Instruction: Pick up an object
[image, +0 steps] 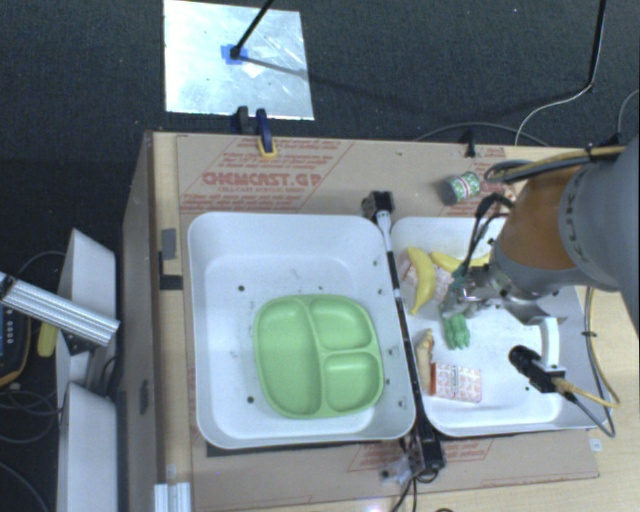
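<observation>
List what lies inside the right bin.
The right bin holds a yellow banana, a green object next to the gripper, a red-and-white packet and a small tan piece. The arm covers the bin's far right part, so anything there is hidden.

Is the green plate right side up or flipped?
Right side up: the green plate shows its three compartments hollow side up.

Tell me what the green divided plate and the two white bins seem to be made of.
Green divided plate: probably moulded plastic, matte; even colour, soft rounded compartment walls. Left bin and right bin: likely thin formed plastic, smooth with a slight sheen; rounded corners and raised rims suggest it.
</observation>
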